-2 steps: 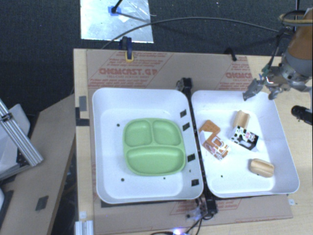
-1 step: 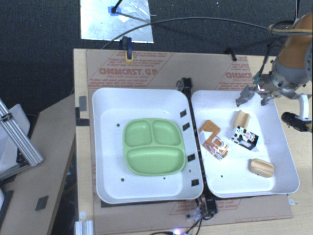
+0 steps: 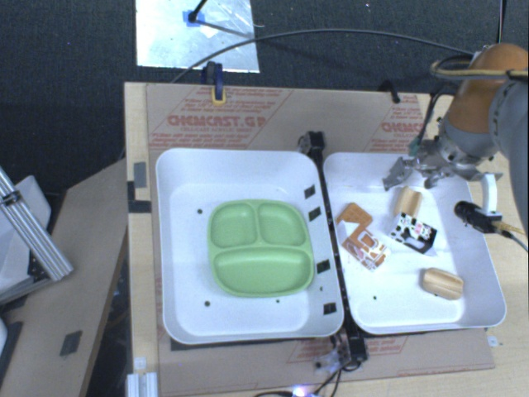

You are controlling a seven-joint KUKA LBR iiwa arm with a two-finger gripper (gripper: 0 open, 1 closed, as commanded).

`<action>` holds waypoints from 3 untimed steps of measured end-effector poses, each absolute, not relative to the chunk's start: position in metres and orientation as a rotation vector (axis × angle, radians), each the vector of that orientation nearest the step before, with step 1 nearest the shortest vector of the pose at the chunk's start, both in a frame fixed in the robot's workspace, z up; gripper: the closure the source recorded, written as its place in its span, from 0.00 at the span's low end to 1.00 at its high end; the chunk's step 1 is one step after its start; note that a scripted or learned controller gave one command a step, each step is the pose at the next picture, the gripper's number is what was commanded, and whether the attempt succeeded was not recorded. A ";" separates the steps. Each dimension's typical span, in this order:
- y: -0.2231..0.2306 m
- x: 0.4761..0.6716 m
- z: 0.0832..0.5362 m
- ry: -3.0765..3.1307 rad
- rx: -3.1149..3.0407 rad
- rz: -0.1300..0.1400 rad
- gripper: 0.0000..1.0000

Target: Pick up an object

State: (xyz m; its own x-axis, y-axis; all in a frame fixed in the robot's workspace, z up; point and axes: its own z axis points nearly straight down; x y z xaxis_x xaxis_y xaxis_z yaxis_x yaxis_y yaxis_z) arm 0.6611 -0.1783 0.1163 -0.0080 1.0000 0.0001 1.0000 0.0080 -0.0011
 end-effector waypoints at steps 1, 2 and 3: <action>-0.178 0.662 0.084 -2.232 -2.213 0.000 0.00; -0.178 0.664 0.097 -2.238 -2.215 -0.004 1.00; -0.179 0.655 0.154 -2.227 -2.224 -0.005 1.00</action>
